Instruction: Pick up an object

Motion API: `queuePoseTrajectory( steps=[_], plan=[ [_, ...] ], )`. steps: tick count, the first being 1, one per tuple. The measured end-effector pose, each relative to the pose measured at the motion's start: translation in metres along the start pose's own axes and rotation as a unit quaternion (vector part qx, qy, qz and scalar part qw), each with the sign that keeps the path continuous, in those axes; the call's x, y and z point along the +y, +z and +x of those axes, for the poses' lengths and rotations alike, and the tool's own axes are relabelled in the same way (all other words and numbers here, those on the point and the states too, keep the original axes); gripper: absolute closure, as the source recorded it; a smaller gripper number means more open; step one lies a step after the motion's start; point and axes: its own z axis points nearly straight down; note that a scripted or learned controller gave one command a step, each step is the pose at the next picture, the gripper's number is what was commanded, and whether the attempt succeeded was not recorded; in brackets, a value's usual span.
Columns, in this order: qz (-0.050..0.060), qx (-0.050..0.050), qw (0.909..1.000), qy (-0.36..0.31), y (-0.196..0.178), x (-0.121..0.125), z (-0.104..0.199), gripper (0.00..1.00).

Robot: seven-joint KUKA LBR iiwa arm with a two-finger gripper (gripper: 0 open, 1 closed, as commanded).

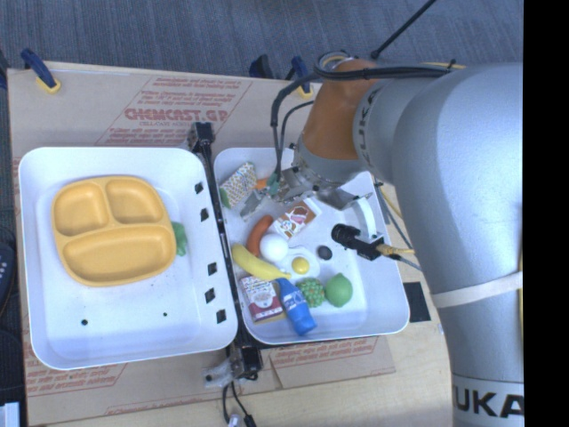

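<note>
**Jaws low over far end of right bin, no object seen in grasp**

Grey arm [427, 167] with orange band [333, 123] comes in from view right. The jaws sit low inside the right bin [391, 314], at its far end. Cannot tell if the jaws are released or clenched, as the wrist blocks them. Nothing visibly held.

- Nearest to the jaws: a small patterned packet [238, 185], flat and crinkly-looking, just beside them on view left.
- A small orange piece [260, 183] lies between packet and jaws; contact unclear.
- Just below the jaws in view: a small printed carton [298, 221], boxy and tilted.
- Further from the jaws, toward the near edge: a red-orange sausage [258, 235], a smooth white egg [274, 249], a flat fried egg [300, 263] and a curved yellow banana [252, 263], all clustered and mostly touching.
- Farthest from the jaws, in a row along the near side: a red printed box [260, 297], a blue bottle [296, 308] lying down, a bumpy green item [311, 291] and a round green apple [339, 289].
- All look like plastic toy food.

Well apart from the jaws on view left, the left bin [36, 265] holds a yellow three-compartment plate [111, 229], smooth plastic. A small green thing [180, 238] touches its right edge.

Both bins are shallow, white, with rounded corners. They sit on a tabletop [133, 105] covered in brown sheet with red print. A blue clamp [40, 69] grips the far left edge. Grey carpet floor [133, 7] beyond.
</note>
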Motion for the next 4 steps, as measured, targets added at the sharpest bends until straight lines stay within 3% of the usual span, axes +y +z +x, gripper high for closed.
queuePoseTrajectory(
  steps=[1,2,3,4],
  plan=[
    [-0.003,-0.001,0.9985,0.054,0.01,-0.053,0.002,0.0],
    [-0.002,-0.001,0.9987,0.052,0.0,-0.053,0.002,1.0],
    [-0.002,-0.001,0.9987,0.052,0.0,-0.053,0.002,0.0],
    [-0.006,-0.003,0.9818,-0.19,0.006,-0.073,-0.034,0.0]
  ],
)
